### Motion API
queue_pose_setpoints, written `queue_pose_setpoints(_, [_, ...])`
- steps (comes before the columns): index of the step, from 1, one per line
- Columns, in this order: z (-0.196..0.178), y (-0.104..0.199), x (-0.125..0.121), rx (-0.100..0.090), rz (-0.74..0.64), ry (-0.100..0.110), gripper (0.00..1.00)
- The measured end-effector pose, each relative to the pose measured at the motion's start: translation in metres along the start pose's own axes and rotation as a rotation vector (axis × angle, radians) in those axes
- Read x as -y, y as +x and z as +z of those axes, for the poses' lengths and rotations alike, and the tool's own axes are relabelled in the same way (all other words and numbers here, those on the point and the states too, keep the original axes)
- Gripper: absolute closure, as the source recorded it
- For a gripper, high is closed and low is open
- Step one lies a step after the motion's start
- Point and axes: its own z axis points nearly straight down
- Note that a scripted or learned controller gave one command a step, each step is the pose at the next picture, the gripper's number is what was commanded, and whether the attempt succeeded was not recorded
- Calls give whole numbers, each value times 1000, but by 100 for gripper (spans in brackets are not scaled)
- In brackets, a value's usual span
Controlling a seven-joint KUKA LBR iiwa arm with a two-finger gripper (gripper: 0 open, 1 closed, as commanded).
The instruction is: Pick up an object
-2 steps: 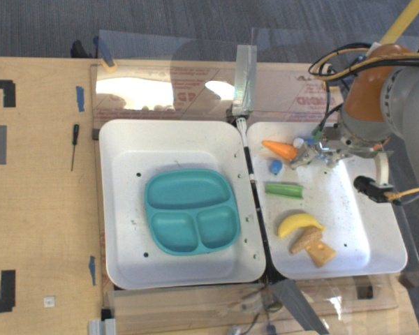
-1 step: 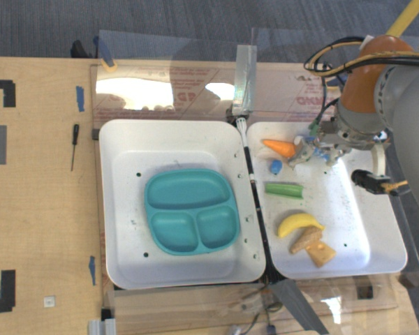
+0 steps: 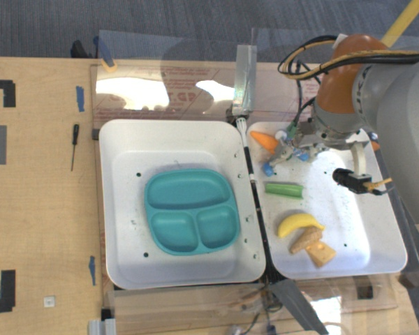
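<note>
- I'm reaching in from three o'clock, my orange-banded wrist hanging over the right bin [image 3: 377, 257].
- My claw [image 3: 288, 149] is hovering at the bin's far left corner, around eleven o'clock; too much clutter there, so I cannot tell whether it's apart or together.
- The orange carrot [image 3: 265, 141] is lying just beside my claw, at its nine o'clock.
- The green bean pod [image 3: 283, 189] is sitting at my six o'clock, apart from me.
- The yellow banana [image 3: 299, 224] and brown bread piece [image 3: 314, 246] are lying touching, further toward six.
- The teal divided plate [image 3: 191, 211] is resting in the left bin [image 3: 119, 159].
</note>
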Motion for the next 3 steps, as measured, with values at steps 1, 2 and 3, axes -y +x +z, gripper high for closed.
queue_pose_setpoints(1, [-1, 8, 71, -6, -21, -26, 0])
queue_pose_setpoints(2, [1, -1, 3, -14, 172, 19, 0])
queue_pose_setpoints(3, [-4, -2, 5, -10, 171, 29, 100])
